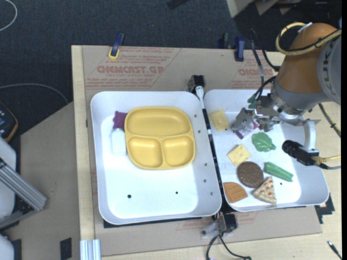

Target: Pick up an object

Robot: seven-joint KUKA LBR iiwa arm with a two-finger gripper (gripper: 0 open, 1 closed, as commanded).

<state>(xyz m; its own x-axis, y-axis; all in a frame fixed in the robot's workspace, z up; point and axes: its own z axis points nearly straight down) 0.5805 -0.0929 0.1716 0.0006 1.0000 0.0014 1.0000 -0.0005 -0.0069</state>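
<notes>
Two bins (103, 145) sit side by side, so one holds the stock and the other receives. The left one carries a yellow tray (160, 136). The toy food lies in the right one: cheese (238, 155), cookie (250, 174), pizza (266, 190), a green piece (263, 142). My gripper (245, 124) hangs low over the right bin's upper part, near a small purple-white item; whether I hold it, and how my tool is set, I cannot tell. The board (130, 68) reads "CHEMCAST GP" in red.

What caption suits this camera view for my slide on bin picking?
KUKA arm's gripper hovers over toy food in the right bin; yellow tray fills the left.
</notes>
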